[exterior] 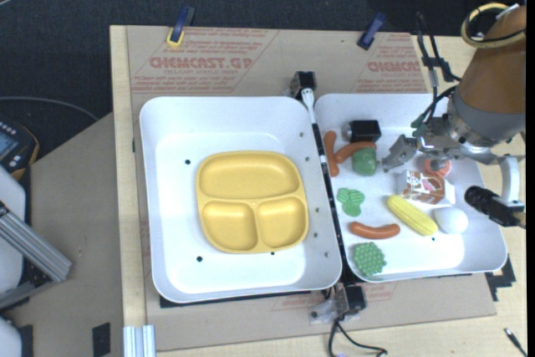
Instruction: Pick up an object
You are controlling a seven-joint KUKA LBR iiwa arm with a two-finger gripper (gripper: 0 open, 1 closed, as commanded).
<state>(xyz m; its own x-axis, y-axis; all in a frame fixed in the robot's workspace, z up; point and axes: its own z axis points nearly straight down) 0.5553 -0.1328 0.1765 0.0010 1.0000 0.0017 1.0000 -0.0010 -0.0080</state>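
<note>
Gripper [411, 145] hovers in the right bin [481, 259], fingers spread and holding nothing, above the snack packet [424, 186] (corn [411, 214] just beside); drop straight, centre before closing.

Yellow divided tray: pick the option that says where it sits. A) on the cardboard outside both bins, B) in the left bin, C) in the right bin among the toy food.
B: the yellow divided tray lies flat in the left bin, apart from the toy food in the right bin.
</note>
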